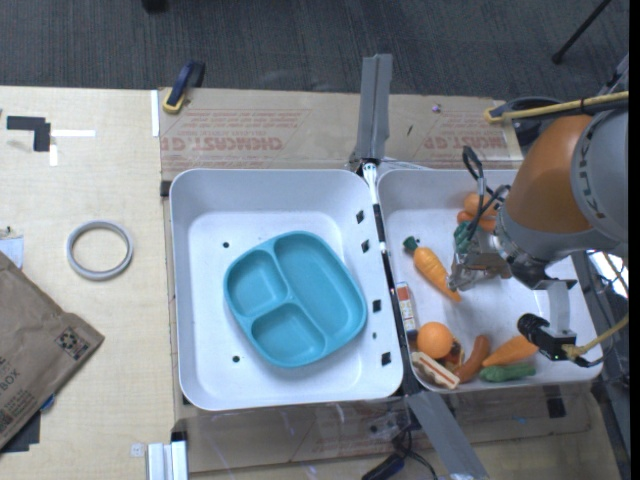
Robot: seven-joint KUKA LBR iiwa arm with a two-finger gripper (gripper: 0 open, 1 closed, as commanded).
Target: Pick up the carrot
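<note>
Right bin, upper left: carrot (432,267) lies on the floor of the right bin (440,203), green top toward the divider, orange tip pointing down-right toward the arm.
Carrot contact: tip ends just beside the gripper (465,273); the view does not show the carrot between the fingers, so it is not held.
Gripper: hangs low at the carrot's right end; its state cannot be told from this angle, as the wrist and cabling mask it.
Arm: grey, orange band (550,183) above the wrist, reaching in from the right over the bin.
Neighbours, near: orange item (472,209) above the gripper, partly hidden, kind uncertain.
Neighbours, far: orange ball (434,339), hot dog (436,371), sausage (473,357), second carrot (510,353) and green piece (507,372) clustered along the lower wall, well apart from the target.
Left bin: left bin (190,268) holds a blue tray (293,298); not involved.
Step in hand: judged as the approach to the grasp, at the carrot's tip end; lift not yet done.
Next move calls for: centring over the carrot's thicker body, fingers set across its axis, then closing before any lift.
Risk: a grip on the narrow tip may slip or push the carrot toward the divider.
</note>
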